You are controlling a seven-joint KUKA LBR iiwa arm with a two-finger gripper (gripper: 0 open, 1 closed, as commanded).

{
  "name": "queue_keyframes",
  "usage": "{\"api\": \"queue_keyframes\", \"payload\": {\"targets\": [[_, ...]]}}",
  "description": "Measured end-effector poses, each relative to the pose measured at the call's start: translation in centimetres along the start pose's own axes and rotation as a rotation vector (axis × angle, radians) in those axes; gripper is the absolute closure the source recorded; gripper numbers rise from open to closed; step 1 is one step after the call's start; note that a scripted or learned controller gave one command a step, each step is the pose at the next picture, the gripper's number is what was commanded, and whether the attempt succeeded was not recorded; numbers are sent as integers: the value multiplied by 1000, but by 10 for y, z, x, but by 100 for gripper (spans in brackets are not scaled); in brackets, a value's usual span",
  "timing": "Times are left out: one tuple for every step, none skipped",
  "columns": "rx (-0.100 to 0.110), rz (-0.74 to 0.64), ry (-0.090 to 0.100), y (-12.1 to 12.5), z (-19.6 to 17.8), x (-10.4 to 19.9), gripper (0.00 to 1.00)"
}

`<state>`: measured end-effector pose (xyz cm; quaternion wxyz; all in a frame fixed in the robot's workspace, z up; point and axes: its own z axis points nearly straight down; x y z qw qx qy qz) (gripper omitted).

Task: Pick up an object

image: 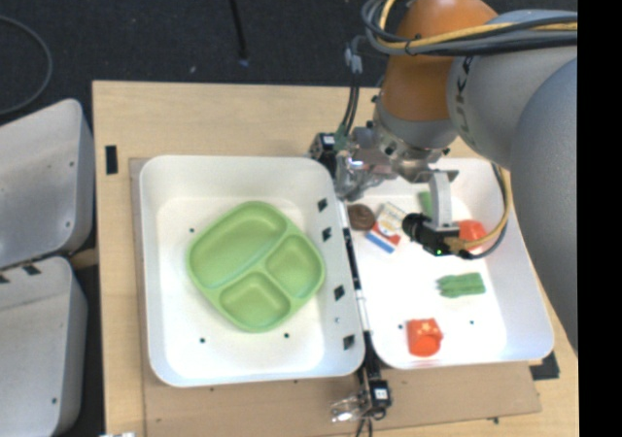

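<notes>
My gripper (373,179) hangs below the orange wrist band at the far left corner of the right bin (505,328). Just in front of it lies a small brown round object (362,217), and a white packet with red and blue markings (388,229) lies beside that. An orange object (470,231) rests to the right, partly behind a black cable fitting. A green ridged piece (461,285) and a red-orange block (424,336) lie nearer the front of the bin. I see nothing held in the gripper.
The left bin (170,328) holds a green divided plate (256,265). A raised divider with black clips (342,270) separates the two bins. The large grey arm (525,95) covers the right bin's far right side.
</notes>
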<state>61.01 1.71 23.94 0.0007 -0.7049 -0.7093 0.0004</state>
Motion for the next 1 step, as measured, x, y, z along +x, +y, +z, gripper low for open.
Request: {"api": "queue_keyframes", "payload": {"targets": [[-4,-1,0,12,-1,62,100]]}}
